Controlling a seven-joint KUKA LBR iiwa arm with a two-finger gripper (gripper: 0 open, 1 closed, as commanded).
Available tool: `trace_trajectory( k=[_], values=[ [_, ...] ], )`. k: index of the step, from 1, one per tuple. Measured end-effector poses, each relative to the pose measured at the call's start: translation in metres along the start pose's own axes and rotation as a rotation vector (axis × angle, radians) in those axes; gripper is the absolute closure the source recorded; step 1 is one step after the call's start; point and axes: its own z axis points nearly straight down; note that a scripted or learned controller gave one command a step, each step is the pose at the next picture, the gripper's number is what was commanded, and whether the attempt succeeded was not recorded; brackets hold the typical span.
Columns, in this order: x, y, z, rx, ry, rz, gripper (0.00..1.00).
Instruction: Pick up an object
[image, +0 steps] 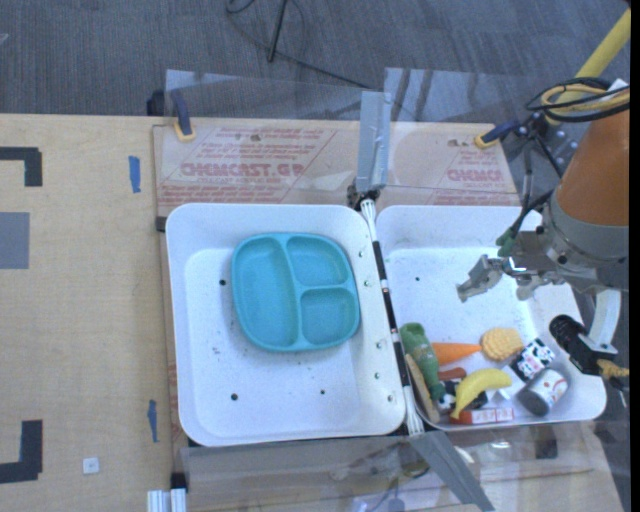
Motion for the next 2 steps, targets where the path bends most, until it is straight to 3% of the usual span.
trace_trajectory(
  k=[1,2],
  values=[
    [-0.059,-0.041,0.017,-0.001,0.0,0.144,0.0],
    [-0.091,-0.037,0.121,-0.036,-0.018,-0.259,0.0]
  ],
)
